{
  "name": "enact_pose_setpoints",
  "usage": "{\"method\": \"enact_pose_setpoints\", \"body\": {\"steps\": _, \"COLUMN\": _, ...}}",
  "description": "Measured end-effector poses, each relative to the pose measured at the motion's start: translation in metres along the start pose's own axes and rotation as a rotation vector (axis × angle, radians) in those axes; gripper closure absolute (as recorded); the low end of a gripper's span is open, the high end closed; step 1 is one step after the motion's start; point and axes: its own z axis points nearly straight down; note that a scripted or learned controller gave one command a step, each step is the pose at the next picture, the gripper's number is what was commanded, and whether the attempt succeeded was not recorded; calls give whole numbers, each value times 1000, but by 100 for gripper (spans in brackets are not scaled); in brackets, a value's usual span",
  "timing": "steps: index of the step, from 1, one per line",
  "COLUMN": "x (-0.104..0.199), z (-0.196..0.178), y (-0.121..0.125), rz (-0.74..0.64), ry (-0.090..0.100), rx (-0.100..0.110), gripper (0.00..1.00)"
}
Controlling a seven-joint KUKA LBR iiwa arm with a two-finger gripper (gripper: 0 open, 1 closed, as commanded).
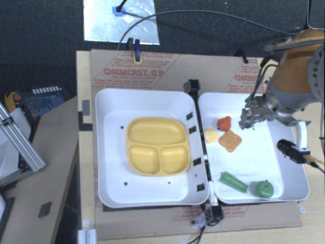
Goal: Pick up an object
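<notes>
1. I see the tabletop [167, 67], a brown board with red lettering, carrying two white bins side by side.
2. Left bin [109, 151]: holds a yellow divided tray [155, 146], three compartments, lying flat near the bin's centre.
3. Right bin [284, 179]: holds four small objects. The arm [299, 67] reaches in from the right above its upper half.
4. The tool [247, 117] sits over the upper part of the right bin, just right of the red object. I cannot tell how far its fingers are spread; I see nothing between them.
5. Green long object [233, 181]: lower part of right bin, lying at a slant.
6. Orange flat object [230, 141]: mid-left of right bin, touching the pale yellow object [211, 135] beside it.
7. Green round object [264, 188]: just right of the long one.
8. Red object [224, 123]: just above the orange one.
</notes>
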Motion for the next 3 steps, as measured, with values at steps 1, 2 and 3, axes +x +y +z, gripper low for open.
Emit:
{"method": "enact_pose_setpoints", "body": {"steps": 1, "x": 51, "z": -12, "y": 22, "rz": -1, "ry": 1, "rx": -2, "gripper": 100}}
{"method": "enact_pose_setpoints", "body": {"steps": 2, "x": 108, "z": -19, "y": 43, "rz": -1, "ry": 2, "rx": -2, "gripper": 100}}
{"method": "enact_pose_setpoints", "body": {"steps": 3, "x": 165, "z": -21, "y": 42, "rz": -1, "ry": 2, "rx": 0, "gripper": 100}}
